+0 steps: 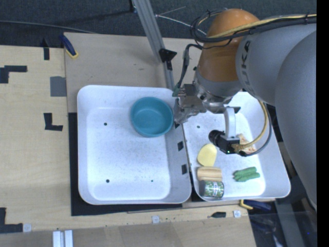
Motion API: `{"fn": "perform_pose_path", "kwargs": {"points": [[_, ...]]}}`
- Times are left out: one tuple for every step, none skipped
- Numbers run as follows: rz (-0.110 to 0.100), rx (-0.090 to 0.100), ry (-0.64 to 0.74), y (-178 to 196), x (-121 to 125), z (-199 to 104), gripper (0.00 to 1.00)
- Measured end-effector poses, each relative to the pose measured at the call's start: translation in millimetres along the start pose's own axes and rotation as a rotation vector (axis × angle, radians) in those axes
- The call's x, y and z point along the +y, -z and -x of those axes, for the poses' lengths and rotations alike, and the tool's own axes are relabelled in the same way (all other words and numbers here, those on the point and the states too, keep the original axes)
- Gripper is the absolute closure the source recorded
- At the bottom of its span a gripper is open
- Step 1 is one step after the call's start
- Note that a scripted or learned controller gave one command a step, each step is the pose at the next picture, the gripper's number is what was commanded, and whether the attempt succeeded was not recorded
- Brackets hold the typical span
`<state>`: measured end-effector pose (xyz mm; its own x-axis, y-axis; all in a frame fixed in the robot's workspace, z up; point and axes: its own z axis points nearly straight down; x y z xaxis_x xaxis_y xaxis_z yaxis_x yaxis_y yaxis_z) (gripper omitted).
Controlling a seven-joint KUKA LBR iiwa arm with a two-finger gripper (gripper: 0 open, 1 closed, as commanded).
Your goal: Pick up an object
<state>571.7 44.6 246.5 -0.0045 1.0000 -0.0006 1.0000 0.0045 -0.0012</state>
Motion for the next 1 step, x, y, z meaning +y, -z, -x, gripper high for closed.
{"fn": "perform_pose_path", "kwargs": {"points": [[0.0,0.0,0.0,-9.3,21.1,-38.2,1.0]]}}
